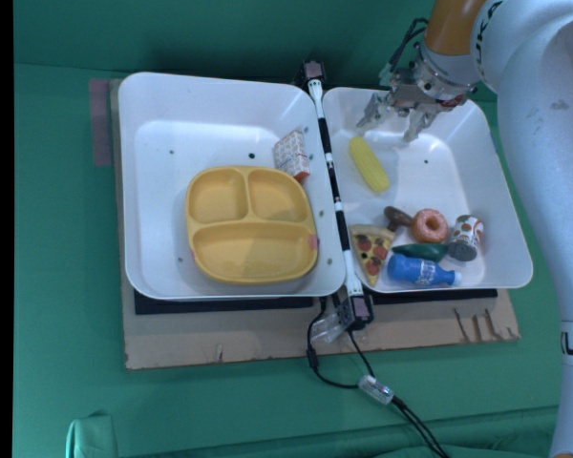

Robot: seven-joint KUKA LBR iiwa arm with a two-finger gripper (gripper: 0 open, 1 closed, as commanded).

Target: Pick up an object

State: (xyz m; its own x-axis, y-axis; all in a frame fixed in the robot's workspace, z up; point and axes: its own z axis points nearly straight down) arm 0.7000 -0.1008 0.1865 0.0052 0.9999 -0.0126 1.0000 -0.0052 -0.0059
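My gripper (pixel 392 122) hangs over the back of the right bin (pixel 458 160), open, with nothing between its fingers. A yellow corn cob (pixel 369 163) lies just below and to the left of it. Toward the front of that bin lie a pizza slice (pixel 371 251), a brown piece (pixel 397 218), a glazed donut (pixel 428 225), a small can (pixel 465 238), a green vegetable (pixel 420 252) and a blue bottle (pixel 420 271). In the left bin (pixel 172 122) sit a yellow divided plate (pixel 251 224) and a small red-and-white box (pixel 291 153).
A black-and-white bar (pixel 328 175) runs along the seam between the two bins. Cables (pixel 363 380) trail from the front of it across the green bench. The arm's grey body (pixel 544 160) rises along the right side.
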